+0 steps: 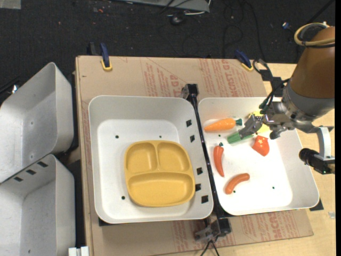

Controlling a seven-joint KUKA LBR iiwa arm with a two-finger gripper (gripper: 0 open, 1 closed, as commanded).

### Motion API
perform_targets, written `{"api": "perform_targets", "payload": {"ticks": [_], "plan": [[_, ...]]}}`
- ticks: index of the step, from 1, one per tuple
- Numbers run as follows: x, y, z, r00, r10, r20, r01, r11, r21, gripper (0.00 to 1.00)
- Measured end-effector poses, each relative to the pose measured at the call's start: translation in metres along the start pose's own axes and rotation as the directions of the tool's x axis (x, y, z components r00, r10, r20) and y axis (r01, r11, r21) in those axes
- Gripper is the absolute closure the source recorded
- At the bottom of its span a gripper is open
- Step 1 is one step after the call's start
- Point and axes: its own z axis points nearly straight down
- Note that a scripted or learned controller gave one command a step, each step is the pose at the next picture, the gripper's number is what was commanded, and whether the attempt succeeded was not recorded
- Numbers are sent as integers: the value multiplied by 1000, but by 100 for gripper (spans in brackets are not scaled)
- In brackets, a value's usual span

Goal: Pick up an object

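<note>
The right bin (298, 196) holds several toy foods. An orange carrot (219, 125) lies at its far left, with a small green piece (233, 138) just in front of it. A red pepper (260, 145) sits near the middle, a red chili (219, 160) runs along the left wall, and an orange-red sausage (236, 183) lies toward the front. My gripper (249, 128) hangs low over the bin's far middle, right beside the green piece and between the carrot and the pepper. A bit of something yellow (261, 114) peeks out behind the wrist.
The left bin (106, 143) holds a yellow divided plate (159, 173). A black divider (200, 143) separates the two bins. Two white tubs (32, 121) stand off the bench at the left. The arm's orange band (317, 63) looms over the right bin's far right corner.
</note>
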Motion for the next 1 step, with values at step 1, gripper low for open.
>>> {"api": "perform_targets", "payload": {"ticks": [1], "plan": [[9,3,49,1000,1,0,-1,1000,4,0]]}}
